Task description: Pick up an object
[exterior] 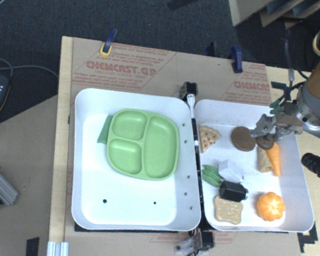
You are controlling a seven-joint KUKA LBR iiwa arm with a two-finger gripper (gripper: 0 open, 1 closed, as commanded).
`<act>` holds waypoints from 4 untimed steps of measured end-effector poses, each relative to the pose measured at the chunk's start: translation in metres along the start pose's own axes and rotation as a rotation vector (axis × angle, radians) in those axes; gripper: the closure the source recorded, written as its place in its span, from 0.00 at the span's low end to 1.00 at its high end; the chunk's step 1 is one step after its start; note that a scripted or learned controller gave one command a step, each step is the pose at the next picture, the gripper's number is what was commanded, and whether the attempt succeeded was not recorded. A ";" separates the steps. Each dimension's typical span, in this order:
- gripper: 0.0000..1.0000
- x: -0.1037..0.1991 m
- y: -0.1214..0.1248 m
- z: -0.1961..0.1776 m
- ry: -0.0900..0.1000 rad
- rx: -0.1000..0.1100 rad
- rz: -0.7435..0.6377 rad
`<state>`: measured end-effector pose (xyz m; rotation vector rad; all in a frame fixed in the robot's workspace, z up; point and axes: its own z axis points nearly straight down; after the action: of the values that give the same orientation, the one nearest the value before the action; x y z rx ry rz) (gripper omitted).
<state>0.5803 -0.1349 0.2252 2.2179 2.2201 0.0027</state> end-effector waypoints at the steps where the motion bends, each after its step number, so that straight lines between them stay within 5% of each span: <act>1: 1.00 0.026 -0.036 -0.001 0.003 0.007 0.000; 2: 1.00 0.063 -0.072 0.009 0.004 0.009 -0.001; 4: 1.00 0.060 -0.071 0.006 0.002 0.007 0.002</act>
<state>0.5090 -0.0753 0.2193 2.2242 2.2226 -0.0029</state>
